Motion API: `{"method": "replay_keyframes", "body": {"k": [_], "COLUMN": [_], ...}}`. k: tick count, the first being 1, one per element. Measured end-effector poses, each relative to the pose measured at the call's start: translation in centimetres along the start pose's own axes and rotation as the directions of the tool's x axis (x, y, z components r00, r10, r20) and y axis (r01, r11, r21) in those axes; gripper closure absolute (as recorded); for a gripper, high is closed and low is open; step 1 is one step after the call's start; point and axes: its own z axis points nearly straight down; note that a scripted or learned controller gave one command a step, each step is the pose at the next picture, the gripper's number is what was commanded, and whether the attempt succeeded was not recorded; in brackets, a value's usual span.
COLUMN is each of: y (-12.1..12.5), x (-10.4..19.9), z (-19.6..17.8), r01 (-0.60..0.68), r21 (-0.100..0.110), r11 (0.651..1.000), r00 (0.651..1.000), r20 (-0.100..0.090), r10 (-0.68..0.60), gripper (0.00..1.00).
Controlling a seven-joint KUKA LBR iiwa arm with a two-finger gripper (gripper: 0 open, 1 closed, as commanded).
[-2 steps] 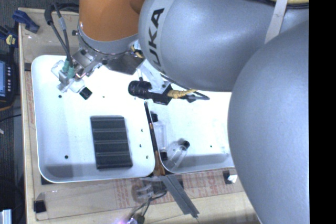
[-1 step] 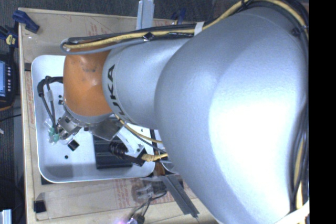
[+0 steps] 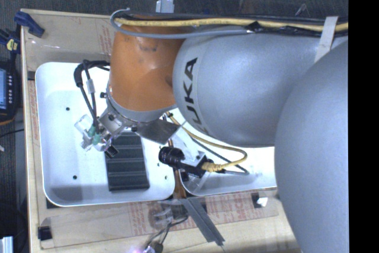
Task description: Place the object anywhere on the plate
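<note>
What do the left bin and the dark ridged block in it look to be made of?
The left bin looks like smooth white plastic: glossy walls, rounded moulded corners. The dark ridged block looks like matt black rubber or plastic, with parallel ribs across its top and no shine. I cannot tell which.

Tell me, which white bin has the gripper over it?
The left bin. The gripper hangs over its floor; the right bin sits mostly under the arm.

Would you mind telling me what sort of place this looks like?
Probably a robotics lab bench: a KUKA arm trailing loose cables reaches over shallow white bins on a wooden board, with a dark ridged block inside.
</note>
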Motion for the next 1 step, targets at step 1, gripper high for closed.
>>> {"method": "replay_keyframes", "body": {"k": [1], "y": [5.72], "x": [-0.12], "z": [7.99], "r01": [-0.097], "r21": [0.006], "r11": [0.995], "r00": [0.995], "r20": [-0.001], "r10": [0.097], "gripper": [1.00]}}
